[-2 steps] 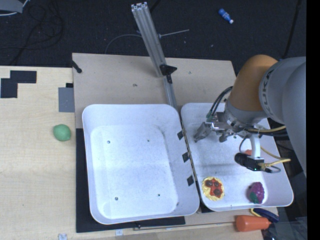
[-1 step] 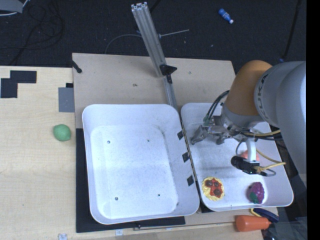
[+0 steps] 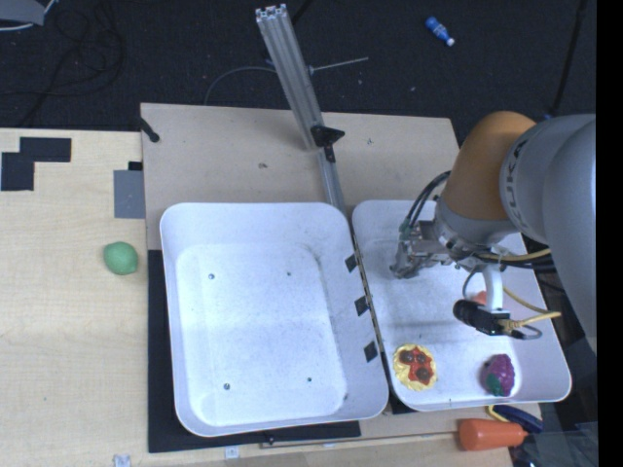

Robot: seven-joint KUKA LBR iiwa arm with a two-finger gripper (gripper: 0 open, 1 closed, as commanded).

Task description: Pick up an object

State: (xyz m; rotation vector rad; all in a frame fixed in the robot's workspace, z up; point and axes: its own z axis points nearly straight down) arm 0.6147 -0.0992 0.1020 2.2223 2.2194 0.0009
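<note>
The light wooden bench (image 3: pixel 58 290) carries a tan board (image 3: pixel 234 159) on which 2 shallow white plastic bins sit side by side, the left bin (image 3: pixel 185 232) touching the right bin (image 3: pixel 375 222). A small green ball (image 3: pixel 122 258) lies on the bare wood left of them, near grey and black patches (image 3: pixel 127 193).

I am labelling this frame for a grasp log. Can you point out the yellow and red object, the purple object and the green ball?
yellow and red object (image 3: pixel 416 367): camera view, on its red centre.
purple object (image 3: pixel 499 374): camera view, on its purple body.
green ball (image 3: pixel 122 258): camera view, on the middle of the ball.
</note>
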